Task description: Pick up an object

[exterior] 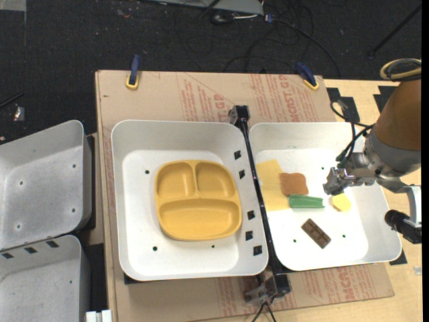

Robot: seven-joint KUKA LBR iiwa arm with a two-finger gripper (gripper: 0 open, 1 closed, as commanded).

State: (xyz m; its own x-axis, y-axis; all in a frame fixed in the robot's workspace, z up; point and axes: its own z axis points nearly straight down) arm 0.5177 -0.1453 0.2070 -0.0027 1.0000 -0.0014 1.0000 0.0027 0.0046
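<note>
The right bin (355, 247) holds a pale yellow flat square (269, 183), a brown rounded piece (293, 183), a green stick (306, 202), a small yellow piece (342, 202) and a dark brown bar (316, 233). My gripper (334, 184) hangs over the right side of this bin, just above the small yellow piece and to the right of the green stick. Nothing shows between its fingers. The grey arm with its orange band (402, 123) comes in from the right.
The left bin (134, 247) holds a yellow divided plate (198, 200). Both bins sit on a cardboard sheet (174, 92) held by clamps at the back. Grey metal trays (40, 173) lie off to the left.
</note>
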